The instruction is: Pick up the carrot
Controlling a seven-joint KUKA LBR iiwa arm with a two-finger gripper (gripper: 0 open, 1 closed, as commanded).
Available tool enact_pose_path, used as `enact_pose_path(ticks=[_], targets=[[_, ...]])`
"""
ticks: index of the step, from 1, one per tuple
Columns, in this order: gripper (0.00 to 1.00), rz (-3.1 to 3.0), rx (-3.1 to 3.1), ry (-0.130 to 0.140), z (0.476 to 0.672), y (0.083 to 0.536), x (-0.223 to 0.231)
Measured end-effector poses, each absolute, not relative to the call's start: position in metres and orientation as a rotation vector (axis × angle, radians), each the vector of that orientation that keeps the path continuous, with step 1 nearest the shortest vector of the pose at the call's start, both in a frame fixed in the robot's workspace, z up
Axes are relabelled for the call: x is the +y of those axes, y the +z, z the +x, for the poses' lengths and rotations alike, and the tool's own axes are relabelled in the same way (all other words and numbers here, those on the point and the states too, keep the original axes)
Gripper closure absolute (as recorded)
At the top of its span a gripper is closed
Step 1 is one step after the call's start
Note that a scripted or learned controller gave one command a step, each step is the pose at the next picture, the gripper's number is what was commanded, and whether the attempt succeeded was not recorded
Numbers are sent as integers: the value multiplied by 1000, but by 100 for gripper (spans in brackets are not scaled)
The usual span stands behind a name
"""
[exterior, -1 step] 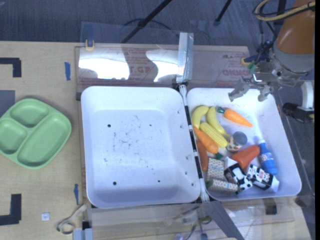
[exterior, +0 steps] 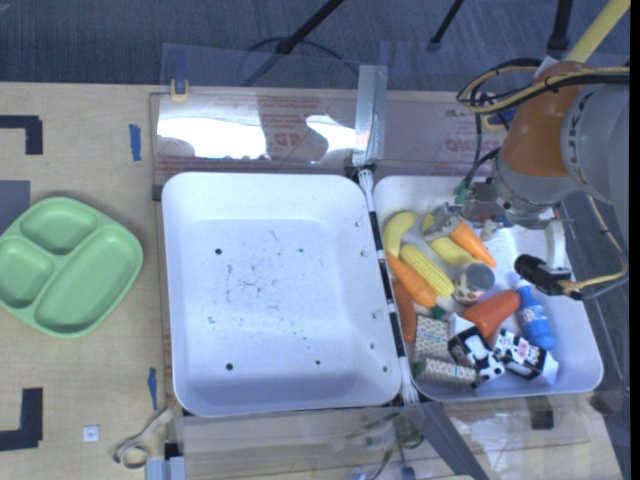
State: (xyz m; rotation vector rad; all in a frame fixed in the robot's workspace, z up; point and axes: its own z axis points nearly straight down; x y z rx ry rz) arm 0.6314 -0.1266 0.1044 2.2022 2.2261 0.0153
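A short orange carrot [exterior: 472, 244] lies tilted in the right bin [exterior: 585, 353], among other toy food. A longer orange carrot-like piece [exterior: 411, 280] lies along the bin's left wall, beside a yellow corn cob [exterior: 427, 264]. My gripper [exterior: 472, 206] hangs low over the back of the right bin, just above the short carrot's upper end. The grey wrist with its orange band [exterior: 535, 133] rises behind it. I see nothing lifted in the gripper.
The right bin also holds a banana [exterior: 398, 230], an orange cone-shaped toy [exterior: 492, 311], a blue bottle [exterior: 535, 323], a black-and-white cow toy [exterior: 510, 353] and a small box [exterior: 432, 340]. The left bin [exterior: 270, 278] sits alongside. A green divided plate [exterior: 65, 265] rests far left.
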Motion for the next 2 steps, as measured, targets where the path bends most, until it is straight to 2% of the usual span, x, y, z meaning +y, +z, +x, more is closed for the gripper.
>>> enact_pose_path(ticks=[1, 2], targets=[[100, 2204, 2223, 14, 631, 114, -128], [100, 2330, 2105, 2, 650, 188, -106]])
